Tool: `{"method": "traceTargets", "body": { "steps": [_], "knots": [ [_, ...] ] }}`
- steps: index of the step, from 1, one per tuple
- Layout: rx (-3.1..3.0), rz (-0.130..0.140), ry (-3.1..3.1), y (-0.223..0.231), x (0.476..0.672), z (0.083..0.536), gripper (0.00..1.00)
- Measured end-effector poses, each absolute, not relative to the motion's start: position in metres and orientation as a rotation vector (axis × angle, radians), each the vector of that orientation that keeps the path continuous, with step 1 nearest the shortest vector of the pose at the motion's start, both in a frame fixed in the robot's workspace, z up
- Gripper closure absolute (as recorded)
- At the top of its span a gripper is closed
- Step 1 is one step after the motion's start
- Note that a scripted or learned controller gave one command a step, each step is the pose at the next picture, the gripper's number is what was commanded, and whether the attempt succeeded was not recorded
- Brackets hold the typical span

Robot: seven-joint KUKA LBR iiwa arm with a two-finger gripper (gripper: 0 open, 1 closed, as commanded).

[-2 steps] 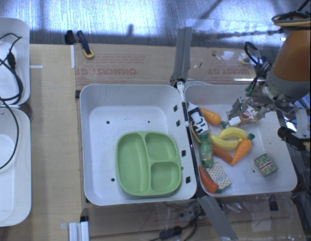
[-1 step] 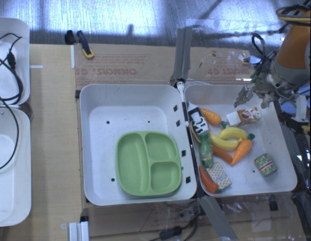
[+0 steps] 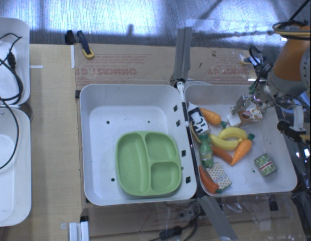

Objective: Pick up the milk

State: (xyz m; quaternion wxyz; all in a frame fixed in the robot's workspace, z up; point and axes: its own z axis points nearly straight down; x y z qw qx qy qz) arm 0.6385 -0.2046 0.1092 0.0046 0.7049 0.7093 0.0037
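A small white carton with red-brown print (image 3: pixel 251 115), likely the milk, lies at the back of the right bin (image 3: pixel 286 185). My gripper (image 3: pixel 244 104) hangs low right over the carton's back left corner, touching or nearly touching it. The grey arm with its orange band (image 3: pixel 291 59) comes in from the right above the bin's back right corner. A black-and-white carton (image 3: pixel 197 120) leans against the same bin's left wall, well left of the gripper.
The right bin also holds a banana (image 3: pixel 230 134), carrots (image 3: pixel 242 150), a green bottle (image 3: pixel 206 152), a small green box (image 3: pixel 265 164) and a patterned packet (image 3: pixel 219 176). The left bin (image 3: pixel 95 134) holds a green divided plate (image 3: pixel 148 163).
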Motion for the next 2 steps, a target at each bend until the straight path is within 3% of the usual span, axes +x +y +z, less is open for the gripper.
{"method": "traceTargets", "body": {
  "steps": [1,2],
  "knots": [
    [2.202,0.016,2.22,-0.2047,0.6404,0.1213,1.0],
    [2.202,0.015,2.221,-0.2047,0.6403,0.1211,0.0]
  ]
}}
